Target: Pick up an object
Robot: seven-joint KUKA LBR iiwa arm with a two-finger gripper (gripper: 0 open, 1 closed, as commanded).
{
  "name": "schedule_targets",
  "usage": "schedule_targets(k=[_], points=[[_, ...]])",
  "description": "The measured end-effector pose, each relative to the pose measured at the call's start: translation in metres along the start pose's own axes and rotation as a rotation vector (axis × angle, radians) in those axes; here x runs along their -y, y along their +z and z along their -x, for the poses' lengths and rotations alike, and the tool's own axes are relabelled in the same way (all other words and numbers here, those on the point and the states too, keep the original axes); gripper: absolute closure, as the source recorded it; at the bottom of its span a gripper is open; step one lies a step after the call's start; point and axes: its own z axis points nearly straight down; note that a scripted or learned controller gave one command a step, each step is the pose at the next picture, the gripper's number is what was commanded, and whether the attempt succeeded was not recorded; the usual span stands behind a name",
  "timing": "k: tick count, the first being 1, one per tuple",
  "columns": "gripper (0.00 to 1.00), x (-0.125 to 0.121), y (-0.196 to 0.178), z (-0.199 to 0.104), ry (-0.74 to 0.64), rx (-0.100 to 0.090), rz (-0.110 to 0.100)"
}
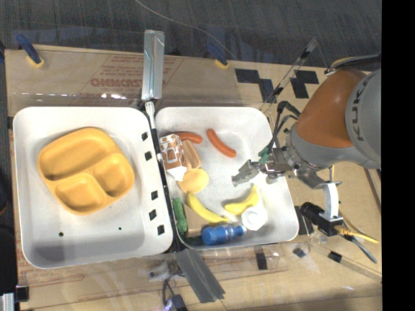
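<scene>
You have two yellow bananas lying near the right bin's front, a blue bottle on its side below them. An orange sausage lies slanted further back.

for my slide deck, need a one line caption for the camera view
KUKA arm's tool above right bin of toy food; yellow tray in left bin.

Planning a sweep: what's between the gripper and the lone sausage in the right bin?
Bare white bin floor. In the camera view, nothing lies between the gripper and the sausage; the bananas sit below the gripper, off that line.
</scene>
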Motion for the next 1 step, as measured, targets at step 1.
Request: schedule_targets(k=[1], points=[[0.00,0.0210,0.1117,0.0068,-0.065,0.002,0.006]])
